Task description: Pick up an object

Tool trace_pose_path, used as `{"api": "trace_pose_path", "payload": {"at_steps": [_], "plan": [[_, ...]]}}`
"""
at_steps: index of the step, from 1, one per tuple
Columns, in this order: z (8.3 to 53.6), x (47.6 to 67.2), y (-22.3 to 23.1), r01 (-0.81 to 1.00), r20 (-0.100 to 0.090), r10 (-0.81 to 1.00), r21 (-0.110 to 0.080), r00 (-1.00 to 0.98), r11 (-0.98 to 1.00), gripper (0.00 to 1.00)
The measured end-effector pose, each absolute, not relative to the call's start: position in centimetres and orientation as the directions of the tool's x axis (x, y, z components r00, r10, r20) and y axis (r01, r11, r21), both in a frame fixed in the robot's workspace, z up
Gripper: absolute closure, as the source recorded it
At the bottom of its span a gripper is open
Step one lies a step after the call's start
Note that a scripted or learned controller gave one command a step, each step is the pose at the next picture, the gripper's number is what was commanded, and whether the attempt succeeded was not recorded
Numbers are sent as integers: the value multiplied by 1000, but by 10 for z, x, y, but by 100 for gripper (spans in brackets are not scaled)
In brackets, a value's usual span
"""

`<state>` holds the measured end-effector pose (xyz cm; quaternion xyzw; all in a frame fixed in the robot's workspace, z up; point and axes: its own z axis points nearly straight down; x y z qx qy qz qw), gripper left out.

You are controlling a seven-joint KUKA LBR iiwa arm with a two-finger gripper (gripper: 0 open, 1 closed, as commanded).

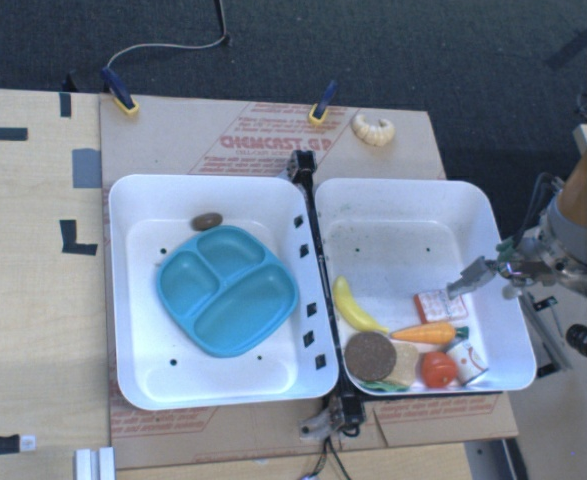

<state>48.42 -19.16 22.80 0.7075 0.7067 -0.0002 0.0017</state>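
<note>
The right bin (403,203) holds a yellow banana (356,308), a carrot (425,335), a red tomato (438,369), a red and white packet (440,306) and a round brown patty (370,355) lying on a pale bread slice (405,367). My gripper (468,278) reaches in over the bin's right rim and hangs just above and to the right of the packet. Nothing shows in its grasp.
The left bin (133,208) holds a blue divided plate (228,288) and a small brown lump (207,221) behind it. A pale curved toy (374,129) lies on the cardboard behind the right bin. Two yellow clamps (322,106) hold the cardboard's far edge.
</note>
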Motion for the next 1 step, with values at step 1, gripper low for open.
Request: {"api": "trace_pose_path", "payload": {"at_steps": [1], "plan": [[103,532,-174,1000,-1,1000,5,-1,1,0]]}}
